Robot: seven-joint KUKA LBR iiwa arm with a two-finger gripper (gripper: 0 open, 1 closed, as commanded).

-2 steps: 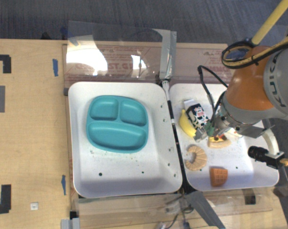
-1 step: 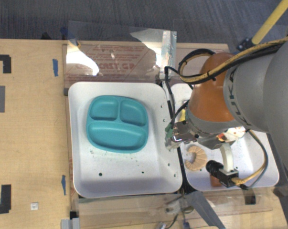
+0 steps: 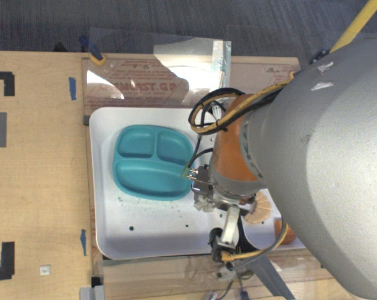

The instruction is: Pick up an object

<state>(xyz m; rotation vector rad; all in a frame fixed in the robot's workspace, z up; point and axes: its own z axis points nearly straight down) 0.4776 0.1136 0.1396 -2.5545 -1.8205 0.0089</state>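
Teal divided plate (image 3: 152, 161) flat in the left white bin (image 3: 107, 217), smooth plastic, rounded corners, three compartments. Just left of the hand (image 3: 204, 192), right rim close beside it, contact impossible to judge. Cannot tell how the hand stands, wide or narrow, hidden beneath the bulky grey arm (image 3: 326, 161) with its orange band. Pale tan ridged object (image 3: 260, 210) right of the hand, partly covered. Glossy bin floor with small dark specks; light wooden counter (image 3: 38, 167) around
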